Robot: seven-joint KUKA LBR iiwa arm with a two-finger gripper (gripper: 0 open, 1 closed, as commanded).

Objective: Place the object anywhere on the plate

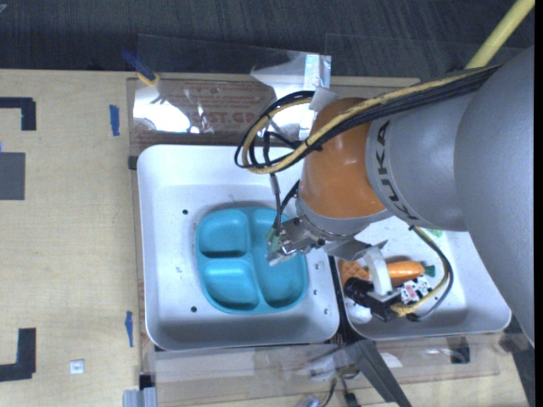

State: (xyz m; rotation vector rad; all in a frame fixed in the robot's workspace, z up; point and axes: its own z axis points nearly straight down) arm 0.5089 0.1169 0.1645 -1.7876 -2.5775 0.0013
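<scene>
The end effector (280, 246) is hovering over the blue plate's (227, 261) right edge; its grip I cannot tell. Objects, possibly a carrot (400, 269), are lying in the right bin (475, 308); lowering should be centred over a compartment.

Arm (399, 159) hides right bin (475, 312) contents; plate (225, 261) edge covered.

KUKA iiwa arm (458, 142) — smooth grey casing with a rounded orange band (339, 172) above the wrist, part of the black "KUKA" lettering showing beside it. Black and yellow cables (271, 134) loop off the band's left — a metallic gripper (284, 244) below.
</scene>
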